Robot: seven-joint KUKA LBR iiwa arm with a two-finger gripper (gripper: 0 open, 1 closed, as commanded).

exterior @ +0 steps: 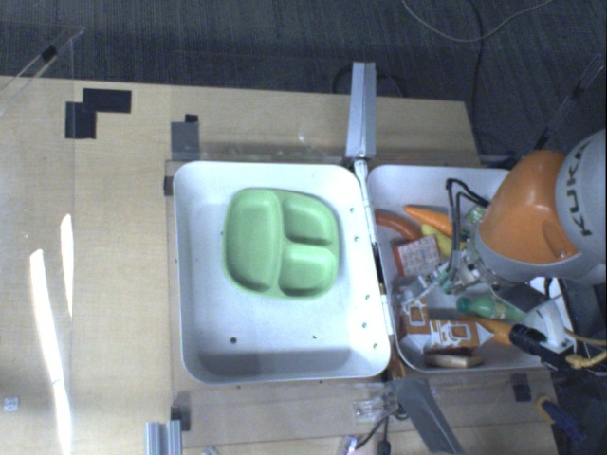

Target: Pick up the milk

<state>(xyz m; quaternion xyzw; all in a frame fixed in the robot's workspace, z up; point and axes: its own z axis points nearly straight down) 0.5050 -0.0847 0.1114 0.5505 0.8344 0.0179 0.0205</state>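
A pale wooden bench (95,282) fills most of the view, with dark grey carpet (237,17) beyond its far edge and a thin cable (474,22) looping across that carpet. Black tape marks (95,110) sit near the bench's far left. A clear panel along the left throws bright streaks of glare.

Two white bins sit side by side, split by a grey metal rail (361,112). The left bin (275,349) holds a green divided tray (282,243) near its middle.

The right bin (493,360) is crowded: a red sausage-like piece (394,224), an orange carrot-like piece (429,218), a small speckled packet (418,252), and a brown-and-white carton, the milk (444,333), lying flat along the near wall.

The arm (541,216) reaches in from the right, its orange band above the bin. The gripper (453,275) hangs low among the clutter, just beyond the milk. Whether its fingers are apart or together I cannot tell.
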